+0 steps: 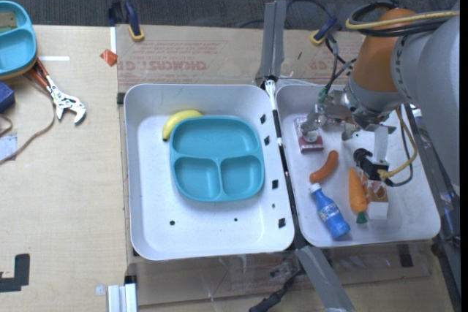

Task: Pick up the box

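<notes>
Where cardboard (pixel 172 55) reads mirrored red lettering, illegible, box (pixel 311 141) nearby.

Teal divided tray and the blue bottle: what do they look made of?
Teal divided tray: looks like moulded plastic, matte to satin, with one even colour, rounded corners and three pressed compartments. Blue bottle: probably plastic too, slightly glossy, with a white cap and a pale printed label; too small to tell whether it is a real bottle or a toy.

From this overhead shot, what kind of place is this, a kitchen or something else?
Most likely a robotics lab bench, not a kitchen. The grey arm reaches over two white bins holding toy-like items such as a blue divided tray and a banana, and a wrench lies on the bench.
</notes>
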Motion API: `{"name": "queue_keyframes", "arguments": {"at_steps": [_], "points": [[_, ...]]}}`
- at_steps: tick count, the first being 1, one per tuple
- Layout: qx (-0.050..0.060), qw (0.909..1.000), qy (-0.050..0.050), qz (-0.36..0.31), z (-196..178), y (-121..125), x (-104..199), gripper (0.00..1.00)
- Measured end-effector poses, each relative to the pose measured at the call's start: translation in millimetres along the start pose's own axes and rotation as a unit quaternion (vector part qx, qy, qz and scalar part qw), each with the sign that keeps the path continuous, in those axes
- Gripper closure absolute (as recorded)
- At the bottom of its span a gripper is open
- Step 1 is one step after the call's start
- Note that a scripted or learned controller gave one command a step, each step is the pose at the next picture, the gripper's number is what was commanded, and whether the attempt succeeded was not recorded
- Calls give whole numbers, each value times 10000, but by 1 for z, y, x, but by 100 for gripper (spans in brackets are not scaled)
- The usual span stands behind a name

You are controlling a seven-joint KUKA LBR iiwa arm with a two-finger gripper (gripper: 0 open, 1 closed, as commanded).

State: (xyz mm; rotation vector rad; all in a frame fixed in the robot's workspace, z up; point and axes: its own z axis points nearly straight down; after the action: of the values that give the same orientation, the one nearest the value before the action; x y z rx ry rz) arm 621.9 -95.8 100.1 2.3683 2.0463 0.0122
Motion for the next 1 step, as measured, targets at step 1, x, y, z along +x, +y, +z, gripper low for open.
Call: {"name": "queue_keyframes", "arguments": {"at_steps": [1], "points": [[-19, 10000, 17, 3, -11, 2, 1, 100]]}}
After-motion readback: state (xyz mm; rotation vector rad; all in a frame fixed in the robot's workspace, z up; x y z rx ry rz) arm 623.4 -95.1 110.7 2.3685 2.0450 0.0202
